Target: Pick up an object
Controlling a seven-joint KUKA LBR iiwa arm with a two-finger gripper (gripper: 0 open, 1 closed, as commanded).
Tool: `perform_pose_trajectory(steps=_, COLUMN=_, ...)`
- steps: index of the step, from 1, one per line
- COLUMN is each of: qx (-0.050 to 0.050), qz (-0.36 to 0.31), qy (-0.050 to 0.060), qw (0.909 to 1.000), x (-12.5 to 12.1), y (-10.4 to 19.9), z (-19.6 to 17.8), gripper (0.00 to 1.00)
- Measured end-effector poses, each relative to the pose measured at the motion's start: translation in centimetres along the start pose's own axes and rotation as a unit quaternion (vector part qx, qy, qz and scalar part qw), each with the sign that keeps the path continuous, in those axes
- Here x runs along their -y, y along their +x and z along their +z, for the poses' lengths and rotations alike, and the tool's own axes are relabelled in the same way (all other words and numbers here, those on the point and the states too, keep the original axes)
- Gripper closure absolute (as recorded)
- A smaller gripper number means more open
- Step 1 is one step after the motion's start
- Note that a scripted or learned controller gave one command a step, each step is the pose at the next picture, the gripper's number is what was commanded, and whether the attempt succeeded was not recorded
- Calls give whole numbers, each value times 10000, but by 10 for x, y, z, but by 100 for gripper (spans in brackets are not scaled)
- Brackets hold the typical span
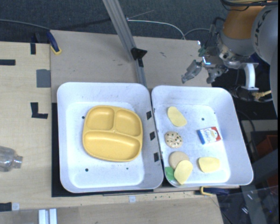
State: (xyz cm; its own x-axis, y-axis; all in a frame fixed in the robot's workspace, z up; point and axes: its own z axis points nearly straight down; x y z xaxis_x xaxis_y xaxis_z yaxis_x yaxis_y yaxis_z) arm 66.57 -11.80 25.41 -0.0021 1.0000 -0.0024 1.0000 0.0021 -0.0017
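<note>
The grey arm with its orange band reaches in at the upper right, and its hand [201, 72] hangs above the worktop [93, 55] just beyond the far rim of the right shallow white bin [238, 139]. The hand's two fingers are spread apart with nothing between them.

The right bin holds the loose pieces. A pale yellow oval piece [177, 116] lies near its far left corner. Below it sits a round speckled cookie [173, 139], and further toward the near edge a round tan piece [177, 158] lies partly under a pale yellow wedge [183, 171]. A small green piece [170, 174] peeks out at the near left corner, touching the wedge. A second pale yellow oval [209, 164] lies to the right of the wedge, apart from it. A small red, white and blue carton [209, 135] lies on its side near the bin's middle right.

The left white bin [67, 139] holds a yellow plastic tray with three compartments [113, 133]. A clear plastic bottle [3, 158] lies on the worktop at the far left edge.
</note>
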Motion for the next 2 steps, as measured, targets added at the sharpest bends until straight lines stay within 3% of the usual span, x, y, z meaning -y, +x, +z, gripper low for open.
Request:
perform_pose_trajectory(steps=1, qx=2, qz=-10, qy=0, qw=10000, x=0, y=1, z=-10, gripper=100)
perform_pose_trajectory(steps=2, qx=-13, qz=6, qy=45, qw=10000, x=33, y=14, z=111, gripper=100)
